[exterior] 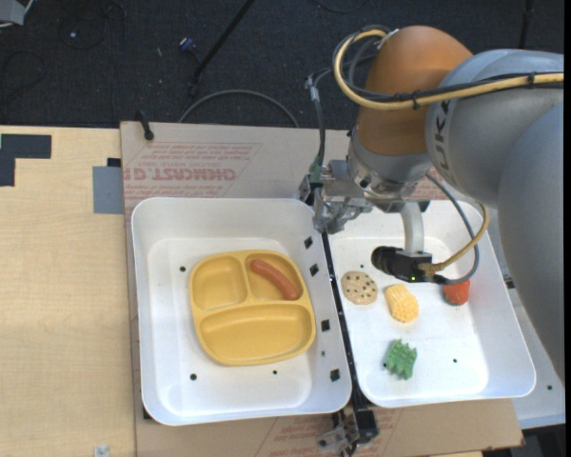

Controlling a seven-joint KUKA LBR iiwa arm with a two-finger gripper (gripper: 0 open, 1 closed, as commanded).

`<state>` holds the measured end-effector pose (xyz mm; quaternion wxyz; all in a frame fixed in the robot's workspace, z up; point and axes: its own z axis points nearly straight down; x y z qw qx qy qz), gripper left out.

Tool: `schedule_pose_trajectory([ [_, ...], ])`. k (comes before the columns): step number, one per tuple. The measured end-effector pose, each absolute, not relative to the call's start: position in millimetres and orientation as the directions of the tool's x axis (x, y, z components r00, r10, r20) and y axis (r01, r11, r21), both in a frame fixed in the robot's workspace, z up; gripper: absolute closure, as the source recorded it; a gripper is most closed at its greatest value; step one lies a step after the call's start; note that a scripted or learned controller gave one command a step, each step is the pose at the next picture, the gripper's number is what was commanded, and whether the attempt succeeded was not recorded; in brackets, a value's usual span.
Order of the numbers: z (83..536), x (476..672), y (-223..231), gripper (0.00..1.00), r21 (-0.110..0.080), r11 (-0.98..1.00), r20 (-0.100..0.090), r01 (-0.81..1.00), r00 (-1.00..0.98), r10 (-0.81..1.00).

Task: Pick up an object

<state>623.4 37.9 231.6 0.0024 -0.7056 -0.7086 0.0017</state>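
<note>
the left white bin (162, 255) holds a yellow divided plastic plate (252, 336) with a reddish toy sausage (276, 277) in its upper right compartment. the hand (331, 215) hangs over the wall between the bins; apart or together, i cannot tell. in the right white bin (495, 369) lies a round speckled toy cookie (360, 288): likely light, stiff and flat, best pinched across its rim. the wall is close on its left, and a yellow toy corn (402, 304) sits just to its right.

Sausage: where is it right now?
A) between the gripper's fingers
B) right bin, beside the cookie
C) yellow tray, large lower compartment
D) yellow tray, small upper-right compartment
D: the sausage lies slantwise in the small upper-right compartment of the yellow tray, which sits in the left bin.
</note>
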Motion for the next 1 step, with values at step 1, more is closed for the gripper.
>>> schedule_pose_trajectory([
  [1,230.3,626.3,101.3,1.0,-0.003,0.006,0.002,1.0,-0.006,1.0],
])
